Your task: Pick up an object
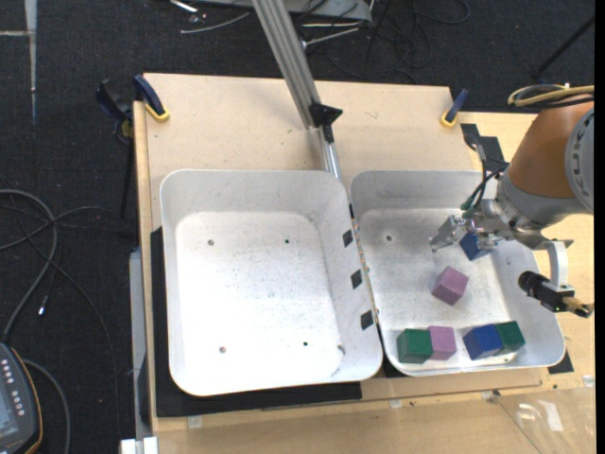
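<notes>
The gripper (pixel 460 235) is seen over the upper middle of the right bin (pixel 406 192), reaching in from the right. A blue block (pixel 472 245) appears between or just behind its fingers, but whether the fingers are closed on it or merely beside it cannot be told from this angle. The block looks raised or tilted against the gripper; contact is judged likely, not certain.

Just below, a lilac cube (pixel 451 285) lies tilted on the bin floor, apart from the gripper. Along the bin's near wall four blocks are lined up: a green cube (pixel 414 345) touching a pink cube (pixel 442 341), then a blue cube (pixel 483 341) touching a dark green cube (pixel 510 336). The left bin (pixel 189 192) sits beside it on the tabletop (pixel 236 121).

Risks judged from here: if the grip is only on a corner of the blue block, it could be rotated out and dropped on lifting. A drop could strike the lilac cube.
</notes>
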Available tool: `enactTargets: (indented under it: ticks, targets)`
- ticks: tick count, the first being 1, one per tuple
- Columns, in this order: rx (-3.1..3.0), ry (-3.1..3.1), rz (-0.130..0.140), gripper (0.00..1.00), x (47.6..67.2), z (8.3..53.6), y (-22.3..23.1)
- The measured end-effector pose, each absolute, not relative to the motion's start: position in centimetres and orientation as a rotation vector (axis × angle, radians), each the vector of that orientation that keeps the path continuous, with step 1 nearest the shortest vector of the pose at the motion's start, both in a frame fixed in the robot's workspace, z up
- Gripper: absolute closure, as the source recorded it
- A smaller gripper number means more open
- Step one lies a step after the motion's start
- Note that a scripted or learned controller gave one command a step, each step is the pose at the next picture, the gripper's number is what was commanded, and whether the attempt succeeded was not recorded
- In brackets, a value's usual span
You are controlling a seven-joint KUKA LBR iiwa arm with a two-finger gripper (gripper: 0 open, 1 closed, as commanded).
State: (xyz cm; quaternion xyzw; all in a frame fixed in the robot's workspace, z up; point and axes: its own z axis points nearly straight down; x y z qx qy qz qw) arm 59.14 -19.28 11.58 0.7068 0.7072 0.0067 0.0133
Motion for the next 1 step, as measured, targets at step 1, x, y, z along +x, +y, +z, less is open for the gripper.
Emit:
enactTargets:
  ticks: [1]
  targets:
    - [2.214,2.22,0.004,0.0,57.01,10.16,-17.88]
